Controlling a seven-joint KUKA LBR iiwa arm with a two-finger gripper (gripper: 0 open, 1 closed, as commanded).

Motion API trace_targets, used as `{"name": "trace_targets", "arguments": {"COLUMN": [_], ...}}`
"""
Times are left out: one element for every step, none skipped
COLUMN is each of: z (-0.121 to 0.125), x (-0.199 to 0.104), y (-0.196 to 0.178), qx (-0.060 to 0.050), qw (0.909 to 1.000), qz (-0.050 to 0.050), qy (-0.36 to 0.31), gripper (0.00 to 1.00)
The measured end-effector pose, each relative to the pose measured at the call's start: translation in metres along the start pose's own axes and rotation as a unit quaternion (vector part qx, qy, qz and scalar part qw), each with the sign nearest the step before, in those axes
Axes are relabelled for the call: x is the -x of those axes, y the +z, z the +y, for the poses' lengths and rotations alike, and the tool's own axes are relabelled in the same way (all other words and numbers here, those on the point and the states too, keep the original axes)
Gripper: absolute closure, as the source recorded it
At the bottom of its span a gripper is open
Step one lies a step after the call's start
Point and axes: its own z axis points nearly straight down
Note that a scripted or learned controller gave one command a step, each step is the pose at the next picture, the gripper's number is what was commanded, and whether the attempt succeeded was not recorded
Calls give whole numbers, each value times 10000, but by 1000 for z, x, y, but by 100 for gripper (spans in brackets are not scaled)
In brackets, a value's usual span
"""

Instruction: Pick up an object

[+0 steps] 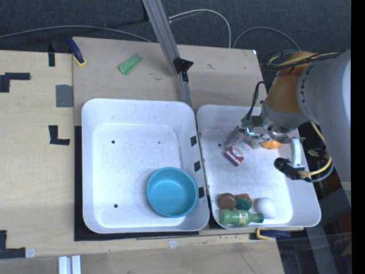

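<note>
My gripper (244, 142) hangs low over the upper middle of the right bin (296, 210), under the orange band of the wrist (282, 99). Its fingers look spread open, one grey finger (233, 136) slanting out to the left. A small red and white packet (235, 154) lies on the bin floor right at the fingertips, and I cannot tell whether they touch it. A small orange piece (271, 144) lies just right of the gripper. Along the bin's front edge lie a brown ball (227, 200), a green bottle (239, 217), a white egg (266, 207) and an orange and green piece (244, 199).
The left bin (97, 153) holds a blue bowl (171, 192) at its front right. A grey pole (162, 30) slants down to the wall between the bins. A green block (130, 64) lies on the bench behind the left bin. Cables (302, 167) hang beside the wrist.
</note>
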Motion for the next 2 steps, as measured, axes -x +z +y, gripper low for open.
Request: {"name": "trace_targets", "arguments": {"z": [1, 5], "x": [-1, -2], "y": [-12, -55], "qx": [8, 36], "qw": [10000, 10000], "qz": [6, 4], "qy": [-7, -2], "gripper": [100, 100]}}
